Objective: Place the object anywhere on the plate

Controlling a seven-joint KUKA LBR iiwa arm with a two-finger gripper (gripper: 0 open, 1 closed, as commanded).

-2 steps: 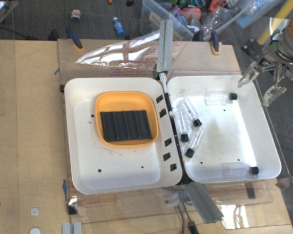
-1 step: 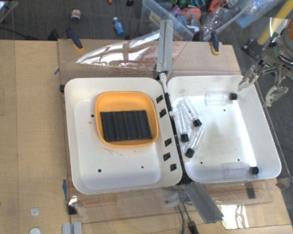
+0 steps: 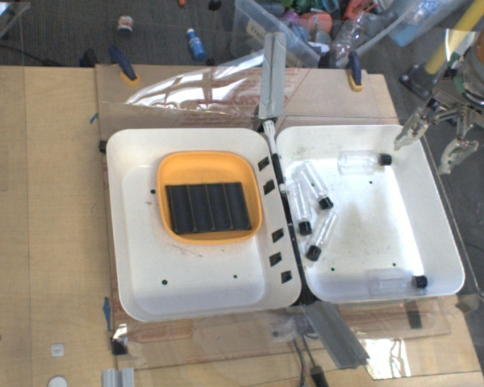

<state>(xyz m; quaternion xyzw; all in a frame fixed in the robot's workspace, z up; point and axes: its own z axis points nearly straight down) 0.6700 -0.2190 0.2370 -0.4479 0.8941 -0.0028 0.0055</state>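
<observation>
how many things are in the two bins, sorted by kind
Clear tubes with black caps: 5, all in the right bin: one at the top, three near the divider, one at the bottom right
Orange plate: 1, in the left bin
Black ridged block: 1, on the plate
Total: 7

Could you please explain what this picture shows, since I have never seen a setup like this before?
One camera looks down at a slant on a bench with two shallow white bins. The left bin holds an orange plate with a dark ribbed block on it. The right bin holds several clear tubes with black caps, some clustered by the divider, others near the corners. At the upper right, the robot's gripper hovers over that bin's edge with its fingers apart, holding nothing. Beyond the bench, a clear crate of colourful items stands.
</observation>
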